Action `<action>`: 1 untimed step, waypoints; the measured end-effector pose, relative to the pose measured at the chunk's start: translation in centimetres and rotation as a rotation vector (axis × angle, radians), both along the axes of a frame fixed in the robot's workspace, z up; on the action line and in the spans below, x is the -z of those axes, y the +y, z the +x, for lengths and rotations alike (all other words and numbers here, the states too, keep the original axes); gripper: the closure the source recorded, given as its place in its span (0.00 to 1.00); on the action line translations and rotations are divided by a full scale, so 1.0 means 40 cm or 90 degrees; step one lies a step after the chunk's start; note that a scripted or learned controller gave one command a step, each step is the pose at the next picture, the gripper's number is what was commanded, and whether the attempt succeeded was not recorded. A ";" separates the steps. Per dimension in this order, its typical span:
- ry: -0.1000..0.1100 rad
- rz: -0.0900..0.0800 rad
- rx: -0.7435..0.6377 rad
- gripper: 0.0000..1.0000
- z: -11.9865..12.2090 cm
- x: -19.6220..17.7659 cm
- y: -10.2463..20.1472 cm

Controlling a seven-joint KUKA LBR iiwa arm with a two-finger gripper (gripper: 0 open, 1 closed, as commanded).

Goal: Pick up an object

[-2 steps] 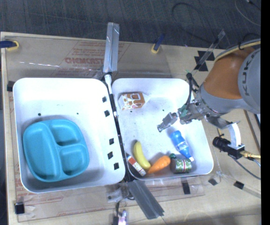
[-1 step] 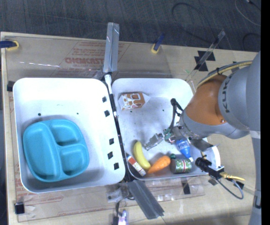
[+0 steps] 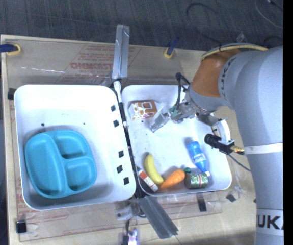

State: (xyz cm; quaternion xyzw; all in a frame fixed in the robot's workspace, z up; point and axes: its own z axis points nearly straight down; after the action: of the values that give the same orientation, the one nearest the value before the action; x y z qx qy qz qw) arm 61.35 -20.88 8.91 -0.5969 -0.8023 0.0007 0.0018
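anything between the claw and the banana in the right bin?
No. In the camera view, bare white bin floor runs from the claw down to the banana.

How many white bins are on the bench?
2: the left bin holds a blue tray; the right bin holds the small items.

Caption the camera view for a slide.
KUKA arm's gripper hovers in the right bin near banana, carrot and blue bottle; blue tray fills the left bin.
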 end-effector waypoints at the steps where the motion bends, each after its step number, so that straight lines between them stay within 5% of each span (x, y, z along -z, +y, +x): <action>1: 0.001 -0.004 -0.078 0.00 0.079 -0.006 0.156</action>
State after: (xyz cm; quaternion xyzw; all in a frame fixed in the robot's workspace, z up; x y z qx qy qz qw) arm 64.50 -14.62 9.15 -0.5469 -0.8372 0.0037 0.0004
